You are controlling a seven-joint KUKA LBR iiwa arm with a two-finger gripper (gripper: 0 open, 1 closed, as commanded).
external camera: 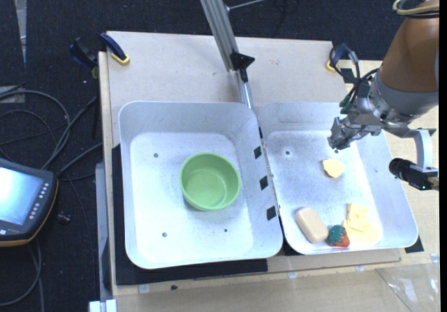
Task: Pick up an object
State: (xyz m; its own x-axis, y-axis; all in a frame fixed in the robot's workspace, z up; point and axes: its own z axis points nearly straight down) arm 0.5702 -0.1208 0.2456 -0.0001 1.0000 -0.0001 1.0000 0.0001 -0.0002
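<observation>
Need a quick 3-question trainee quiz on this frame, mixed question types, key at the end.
1. True or false: the green bowl sits in the right bin.
2. Which item lies nearest the gripper?
A. the small yellow piece
B. the tan block
C. the red and green toy
3. Fill in: the pale yellow pieces lie near the ____ corner of the right bin, as the camera sees it.

Key
1. False; it is in the left bin.
2. A; the gripper hangs just above it in the picture, with nothing seen in its grasp.
3. Lower right.
</observation>
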